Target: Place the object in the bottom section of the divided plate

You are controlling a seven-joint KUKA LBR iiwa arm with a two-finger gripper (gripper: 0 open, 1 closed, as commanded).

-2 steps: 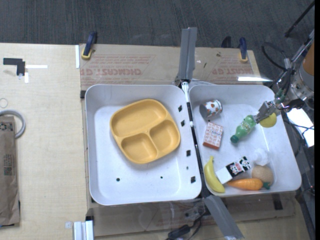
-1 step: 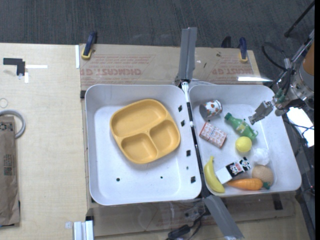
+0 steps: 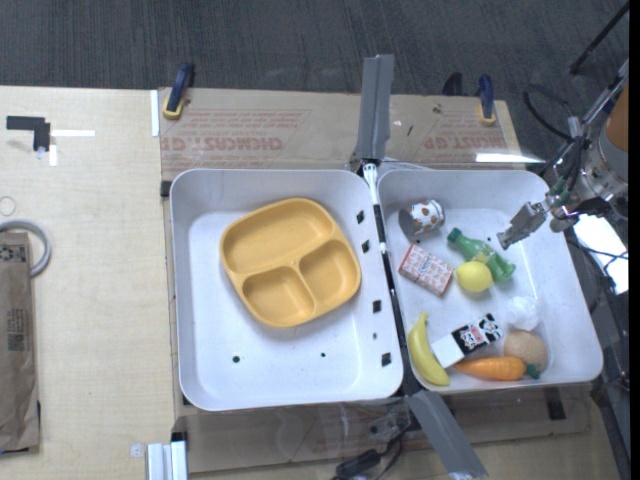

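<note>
A yellow divided plate (image 3: 290,260) lies in the left bin (image 3: 200,368), with one large section at the back and two smaller ones toward the front. My gripper (image 3: 518,228) hangs over the right bin (image 3: 585,318), reaching in from the right edge. It is just right of a green bottle (image 3: 482,251) and a lemon (image 3: 474,277). I see nothing in the gripper. Other loose items in that bin are a pink box (image 3: 426,268), a banana (image 3: 427,354), a carrot (image 3: 491,369) and a black-and-white carton (image 3: 473,336).
A small round painted cup (image 3: 425,217) sits at the back of the right bin. A crumpled white item (image 3: 523,313) and a tan roll (image 3: 524,347) lie at its front right. A grey divider bar (image 3: 375,108) rises between the bins. Cardboard (image 3: 260,128) lies behind them.
</note>
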